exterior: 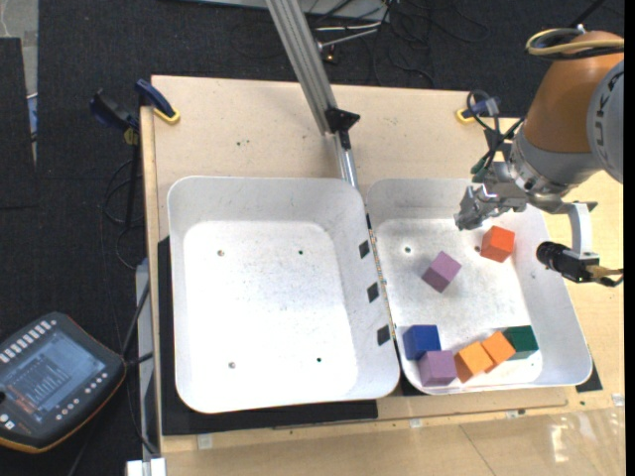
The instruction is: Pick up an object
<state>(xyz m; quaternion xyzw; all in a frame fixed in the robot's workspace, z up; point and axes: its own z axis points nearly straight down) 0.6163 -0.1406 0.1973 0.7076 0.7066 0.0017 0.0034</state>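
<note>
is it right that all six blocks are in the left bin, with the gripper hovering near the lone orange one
Not quite: the six blocks lie in the right bin, not the left bin. The camera view shows this. The rest holds: the gripper is close to the lone orange block, while the purple block sits mid-bin and four more cluster along the near edge.

I see the gripper (pixel 478 209) low over the right bin (pixel 561 350), near its far wall. An orange cube (pixel 497 243) sits just beside it, apart from the fingers. A tilted purple cube (pixel 441 271) lies mid-bin. Along the near wall: blue cube (pixel 421 340), purple cube (pixel 437 367), two orange cubes (pixel 485 353), green cube (pixel 520 341).
</note>
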